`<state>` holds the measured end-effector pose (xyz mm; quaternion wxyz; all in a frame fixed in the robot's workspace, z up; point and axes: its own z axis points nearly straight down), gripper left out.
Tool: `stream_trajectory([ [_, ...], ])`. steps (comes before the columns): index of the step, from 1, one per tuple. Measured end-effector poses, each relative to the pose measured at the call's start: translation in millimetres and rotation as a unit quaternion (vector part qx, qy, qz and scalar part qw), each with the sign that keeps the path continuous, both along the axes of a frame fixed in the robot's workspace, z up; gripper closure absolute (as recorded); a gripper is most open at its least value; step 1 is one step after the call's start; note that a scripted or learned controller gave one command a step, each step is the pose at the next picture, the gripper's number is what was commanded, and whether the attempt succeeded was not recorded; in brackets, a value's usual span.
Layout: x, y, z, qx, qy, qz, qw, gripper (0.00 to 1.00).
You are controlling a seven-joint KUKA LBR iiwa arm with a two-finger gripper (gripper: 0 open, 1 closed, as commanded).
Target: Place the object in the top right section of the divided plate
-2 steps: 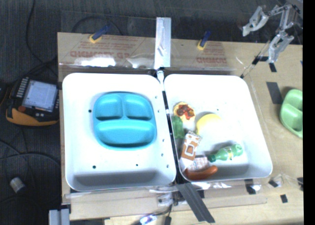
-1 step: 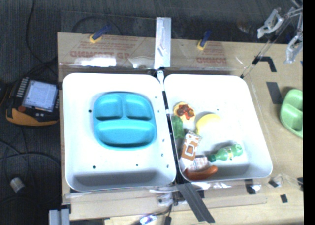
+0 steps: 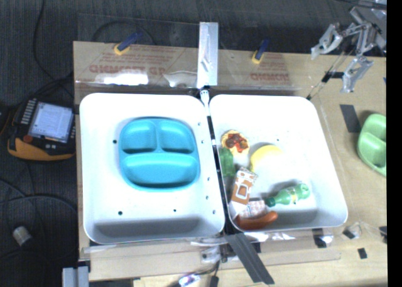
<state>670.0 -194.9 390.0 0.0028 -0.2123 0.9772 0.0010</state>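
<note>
From my remote station: the gripper (image 3: pixel 349 46) hangs in the upper right corner of the frame, over the bare bench and well apart from both bins. At this slant I cannot tell whether it is spread or pressed together, and I see nothing held in it.

The blue divided plate (image 3: pixel 160 154) lies in the middle of the left bin (image 3: pixel 94 173), its 2 small sections toward the top of the frame and its 1 large section toward the bottom. The top right section (image 3: pixel 176 136) shows only blue.

The things to be picked lie in the right bin (image 3: pixel 326 173), clustered in its left and lower part; I cannot tell which 1 the task means. A round pizza-like piece (image 3: pixel 234 142) sits uppermost, with a yellow lemon-like piece (image 3: pixel 265 154) just beside it to the right. A dark green item (image 3: pixel 226 163) lies along the bin's left wall. Below are an orange and white carton (image 3: pixel 244 186), a green bottle (image 3: pixel 287 194) lying on its side, and a reddish sausage (image 3: pixel 257 220) against the bottom wall.

A pale green object (image 3: pixel 375 141) rests on the bench at the right edge of the frame, and a handheld screen unit (image 3: pixel 44 125) lies on the floor at centre left.
</note>
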Motion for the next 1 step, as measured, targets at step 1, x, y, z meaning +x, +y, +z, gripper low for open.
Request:
stream_trajectory([
  [1, -0.5, -28.2, 45.5, -0.0027, -0.001, 0.063, 0.9980, 0.00],
])
